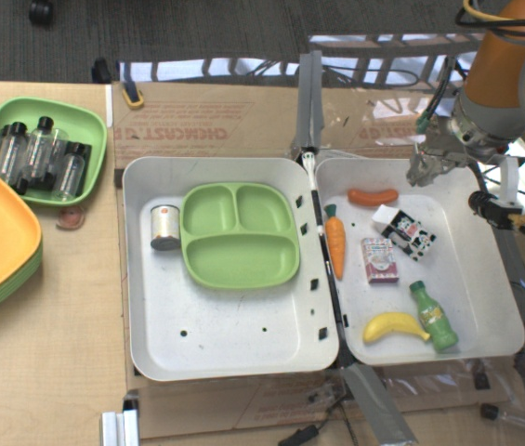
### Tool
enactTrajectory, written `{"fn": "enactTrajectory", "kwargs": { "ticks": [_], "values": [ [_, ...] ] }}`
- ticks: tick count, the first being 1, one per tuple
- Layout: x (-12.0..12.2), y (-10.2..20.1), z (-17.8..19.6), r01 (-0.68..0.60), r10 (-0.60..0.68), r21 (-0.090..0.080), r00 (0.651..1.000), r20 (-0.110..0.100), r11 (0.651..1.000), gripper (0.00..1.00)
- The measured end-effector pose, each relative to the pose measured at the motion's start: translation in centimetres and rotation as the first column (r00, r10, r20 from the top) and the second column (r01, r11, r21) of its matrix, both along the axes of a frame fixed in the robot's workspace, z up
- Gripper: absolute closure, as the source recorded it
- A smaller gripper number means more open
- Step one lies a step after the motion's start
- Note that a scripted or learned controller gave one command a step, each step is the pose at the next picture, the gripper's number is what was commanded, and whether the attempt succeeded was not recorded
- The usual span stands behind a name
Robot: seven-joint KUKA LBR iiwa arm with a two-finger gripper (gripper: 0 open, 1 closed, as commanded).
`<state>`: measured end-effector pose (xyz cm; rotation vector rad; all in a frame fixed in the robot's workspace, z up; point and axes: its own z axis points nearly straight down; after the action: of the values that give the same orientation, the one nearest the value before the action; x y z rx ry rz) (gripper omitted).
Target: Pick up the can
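Nothing of the job is done yet, as far as I can judge. The can [164,227] lies on its side in the left bin [234,342], close to that bin's left wall and just beside the left edge of a green divided plate [240,235]. The gripper [426,167] hangs over the far edge of the right bin [485,342], well apart from the can, with nothing between its fingers; whether they stand apart or together I cannot tell from here.

What is left is the whole thing: cross over the wall between the bins, come down on the can, close and lift.

In the right bin lie a sausage [373,196], a carrot [335,242], a small black-and-white carton [403,230], a pink packet [379,259], a banana [395,327] and a green bottle [432,316]; none sits near the can. The plate and the bin wall crowd it on two sides, which may pinch the room for the fingers.
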<state>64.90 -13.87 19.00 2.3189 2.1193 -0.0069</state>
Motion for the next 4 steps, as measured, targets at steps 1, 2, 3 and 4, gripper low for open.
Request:
{"fn": "enactTrajectory", "kwargs": {
  "ticks": [1, 2, 3, 4],
  "values": [
    [-0.4, 6.5, 0.1, 0.071, -0.071, 0.003, 0.997, 0.0, 0.997, 1.0],
    [-4.7, 6.6, 8.9, 0.054, -0.054, 0.001, 0.999, 0.001, 0.999, 1.0],
    [-2.6, 8.6, 3.9, 0.088, -0.088, 0.001, 0.996, 0.0, 0.996, 1.0],
    [-2.6, 8.5, 4.7, 0.087, -0.087, 0.0, 0.996, -0.002, 0.996, 1.0]
  ]
}}
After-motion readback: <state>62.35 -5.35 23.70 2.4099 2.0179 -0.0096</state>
